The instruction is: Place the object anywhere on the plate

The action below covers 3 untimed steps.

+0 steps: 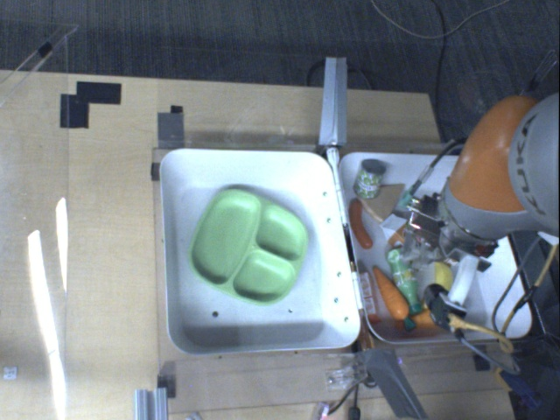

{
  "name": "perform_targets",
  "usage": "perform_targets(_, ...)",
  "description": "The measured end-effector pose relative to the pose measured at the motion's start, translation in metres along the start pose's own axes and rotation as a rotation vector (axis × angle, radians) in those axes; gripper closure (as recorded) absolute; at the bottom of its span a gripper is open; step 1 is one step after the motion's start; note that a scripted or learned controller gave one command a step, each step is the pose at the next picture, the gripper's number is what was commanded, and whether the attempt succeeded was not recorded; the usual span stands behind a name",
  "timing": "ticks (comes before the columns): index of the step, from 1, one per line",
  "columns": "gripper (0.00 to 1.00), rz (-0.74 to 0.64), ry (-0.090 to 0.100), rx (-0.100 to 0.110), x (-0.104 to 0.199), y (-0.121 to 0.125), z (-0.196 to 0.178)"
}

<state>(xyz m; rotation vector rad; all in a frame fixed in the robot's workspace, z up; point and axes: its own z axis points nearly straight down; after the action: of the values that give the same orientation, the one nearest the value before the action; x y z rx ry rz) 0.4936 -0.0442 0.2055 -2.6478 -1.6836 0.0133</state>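
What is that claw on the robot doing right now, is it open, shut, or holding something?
Gripper: cannot be told; it hangs low over the cluttered right bin, and nothing is seen in its grasp. The green plate in the left bin carries nothing.

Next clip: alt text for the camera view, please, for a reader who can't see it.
A grey robot arm with an orange band reaches from the right over the right white bin, which is cluttered with toy food including an orange carrot and a red sausage. The left white bin holds a green three-compartment plastic plate.
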Motion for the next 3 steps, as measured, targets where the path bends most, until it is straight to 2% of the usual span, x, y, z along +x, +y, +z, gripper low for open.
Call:
perform_targets(1, 1.0, -0.114, 0.004, -0.006, -0.049, 0.017, 0.038)
perform_targets(2, 1.0, -0.226, 0.004, -0.008, -0.117, 0.062, 0.018)
perform_targets(3, 1.0, -0.088, 0.005, -0.005, -0.134, 0.057, 0.09)
